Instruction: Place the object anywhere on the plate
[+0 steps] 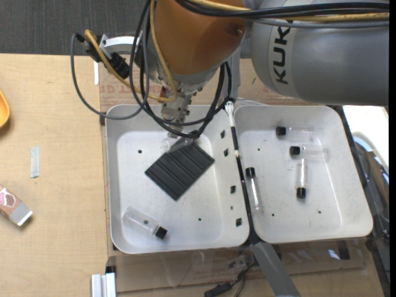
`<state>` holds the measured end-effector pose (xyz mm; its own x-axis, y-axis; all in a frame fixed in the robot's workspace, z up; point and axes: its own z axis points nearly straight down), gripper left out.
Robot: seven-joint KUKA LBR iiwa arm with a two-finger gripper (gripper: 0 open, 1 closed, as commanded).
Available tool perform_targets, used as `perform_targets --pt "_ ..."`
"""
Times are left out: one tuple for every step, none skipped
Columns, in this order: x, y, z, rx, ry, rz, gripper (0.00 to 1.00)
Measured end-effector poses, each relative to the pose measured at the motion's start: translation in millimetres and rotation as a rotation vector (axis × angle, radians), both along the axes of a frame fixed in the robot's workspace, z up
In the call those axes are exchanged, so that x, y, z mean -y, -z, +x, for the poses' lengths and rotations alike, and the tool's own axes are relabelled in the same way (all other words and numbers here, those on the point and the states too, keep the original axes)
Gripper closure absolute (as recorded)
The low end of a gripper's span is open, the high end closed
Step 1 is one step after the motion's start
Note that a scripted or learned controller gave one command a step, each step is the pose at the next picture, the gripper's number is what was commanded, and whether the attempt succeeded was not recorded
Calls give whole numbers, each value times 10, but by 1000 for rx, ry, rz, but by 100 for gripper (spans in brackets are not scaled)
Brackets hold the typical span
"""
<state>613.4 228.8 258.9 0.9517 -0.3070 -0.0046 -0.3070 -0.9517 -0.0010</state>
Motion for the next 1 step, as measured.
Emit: perform_targets --pt "513 -311 -841 0 249 -1 100"
